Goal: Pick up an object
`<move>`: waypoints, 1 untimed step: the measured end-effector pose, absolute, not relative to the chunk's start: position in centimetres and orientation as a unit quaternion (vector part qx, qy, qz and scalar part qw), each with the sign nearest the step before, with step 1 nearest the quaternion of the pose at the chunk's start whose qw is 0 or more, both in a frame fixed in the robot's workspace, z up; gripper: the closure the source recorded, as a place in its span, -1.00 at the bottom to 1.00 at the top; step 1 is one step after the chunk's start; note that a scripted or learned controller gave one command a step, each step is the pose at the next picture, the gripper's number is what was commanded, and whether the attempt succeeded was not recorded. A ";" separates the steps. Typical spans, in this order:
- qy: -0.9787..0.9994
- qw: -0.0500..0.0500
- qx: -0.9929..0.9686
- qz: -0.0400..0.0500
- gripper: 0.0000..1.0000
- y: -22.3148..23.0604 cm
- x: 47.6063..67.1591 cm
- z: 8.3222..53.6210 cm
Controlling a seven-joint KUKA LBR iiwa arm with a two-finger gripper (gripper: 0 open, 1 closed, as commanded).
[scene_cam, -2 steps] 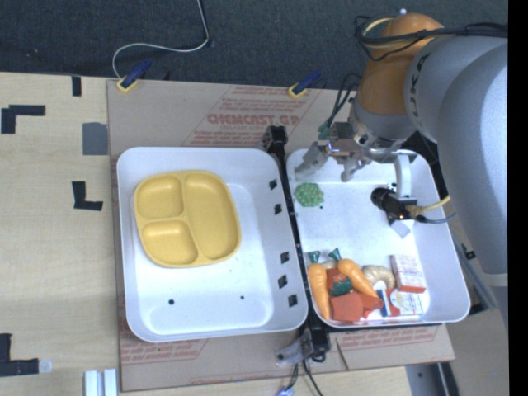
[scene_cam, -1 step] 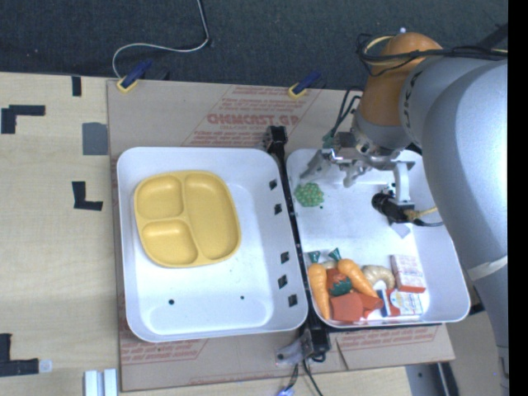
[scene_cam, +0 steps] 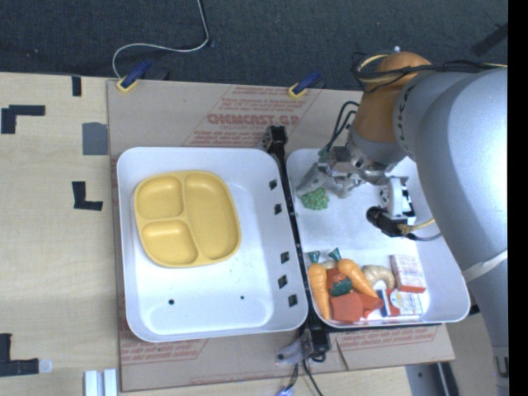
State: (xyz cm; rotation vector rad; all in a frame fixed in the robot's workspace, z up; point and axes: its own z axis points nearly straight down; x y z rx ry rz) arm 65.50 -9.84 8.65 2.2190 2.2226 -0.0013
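My gripper (scene_cam: 332,181) hangs low over the far part of the right bin (scene_cam: 346,231), with the grey arm reaching in from the right. A small green bumpy item (scene_cam: 314,198) lies on the bin floor just below and left of the gripper, close to it. At the near end of the same bin lies a pile: an orange carrot (scene_cam: 355,277), a second orange piece (scene_cam: 318,290), a red block (scene_cam: 347,307), a beige item (scene_cam: 378,275) and two red-and-white boxes (scene_cam: 407,271).
The left bin (scene_cam: 206,324) holds a yellow divided plate (scene_cam: 187,219). A black divider (scene_cam: 285,221) runs between the two bins. The arm's bulk covers the right bin's right side.
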 end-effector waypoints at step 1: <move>0.708 0.001 0.706 0.000 -1.00 -9.8 65.4 8.6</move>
